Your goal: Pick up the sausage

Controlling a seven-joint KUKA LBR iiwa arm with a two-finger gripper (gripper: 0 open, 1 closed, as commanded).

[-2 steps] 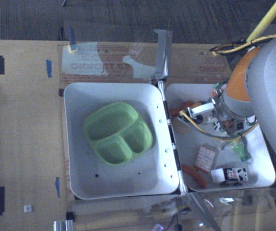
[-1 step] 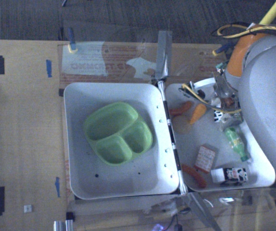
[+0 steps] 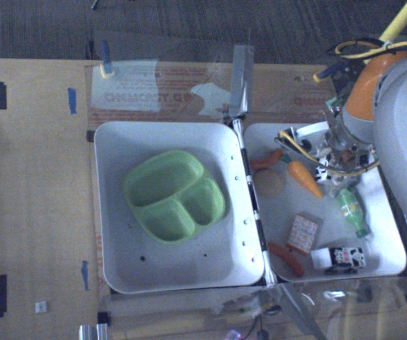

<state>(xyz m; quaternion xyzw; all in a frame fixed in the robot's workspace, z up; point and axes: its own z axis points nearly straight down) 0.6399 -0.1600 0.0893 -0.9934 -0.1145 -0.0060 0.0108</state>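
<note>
The sausage [image 3: 286,258] is seen lying in the right bin [image 3: 395,250], close against its near-left edge — a patterned card [image 3: 303,233] just beside it, a small carton [image 3: 339,258] near. The gripper [image 3: 329,165] is held over the far part, by the carrot [image 3: 305,178]; whether its fingers are parted cannot be told.

2 white bins [image 3: 111,211] on tabletop [image 3: 33,211]. Left bin: 1 green tray [image 3: 175,195]. Right bin: 2 sausages [image 3: 287,258], 1 carrot [image 3: 305,178], 1 green bottle [image 3: 352,212], 1 patterned box [image 3: 303,232], 1 cow-print carton [image 3: 339,258], 1 brown round item [image 3: 268,183].
</note>
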